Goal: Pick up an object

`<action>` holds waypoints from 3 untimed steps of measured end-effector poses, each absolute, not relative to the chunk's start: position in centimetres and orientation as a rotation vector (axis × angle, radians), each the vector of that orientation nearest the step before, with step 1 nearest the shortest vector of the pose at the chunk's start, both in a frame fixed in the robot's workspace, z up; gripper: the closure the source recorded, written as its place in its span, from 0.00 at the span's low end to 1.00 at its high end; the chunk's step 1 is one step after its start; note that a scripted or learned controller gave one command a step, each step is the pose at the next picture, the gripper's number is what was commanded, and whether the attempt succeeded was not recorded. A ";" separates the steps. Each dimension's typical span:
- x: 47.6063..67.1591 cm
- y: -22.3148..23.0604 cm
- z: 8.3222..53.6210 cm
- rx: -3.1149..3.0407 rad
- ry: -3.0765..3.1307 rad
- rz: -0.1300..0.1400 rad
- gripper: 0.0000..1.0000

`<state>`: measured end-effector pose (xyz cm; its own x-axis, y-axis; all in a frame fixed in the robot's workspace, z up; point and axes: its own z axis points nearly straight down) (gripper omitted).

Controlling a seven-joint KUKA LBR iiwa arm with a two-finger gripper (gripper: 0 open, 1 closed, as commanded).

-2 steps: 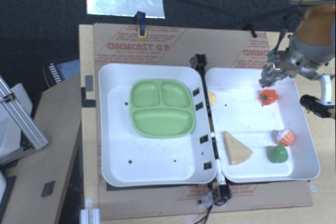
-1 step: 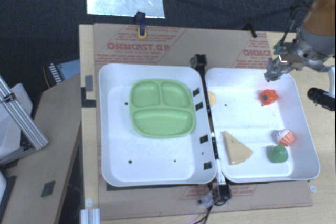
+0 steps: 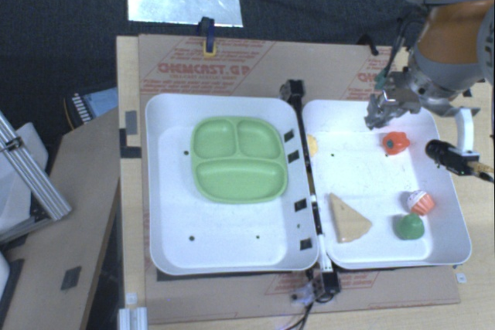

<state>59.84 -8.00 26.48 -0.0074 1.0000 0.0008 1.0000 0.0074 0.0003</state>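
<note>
Tomato [image 3: 395, 142] lies in the right bin [image 3: 448, 243] near its far right corner, just right of the pincer [image 3: 379, 117]. The arm [image 3: 452, 19] reaches in from the right, its wrist bent down over the bin's far edge; the pincer's state cannot be told. A wedge [image 3: 349, 218], cupcake [image 3: 420, 202] and green ball [image 3: 409, 226] lie nearer. The left bin [image 3: 166, 243] holds a green tray [image 3: 238, 159].
</note>
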 end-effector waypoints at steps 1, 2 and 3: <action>59.1 -3.2 25.0 -2.211 -2.231 -0.002 1.00; 56.8 2.0 24.3 -2.209 -2.230 -0.001 1.00; 55.6 7.1 24.8 -2.213 -2.230 -0.002 1.00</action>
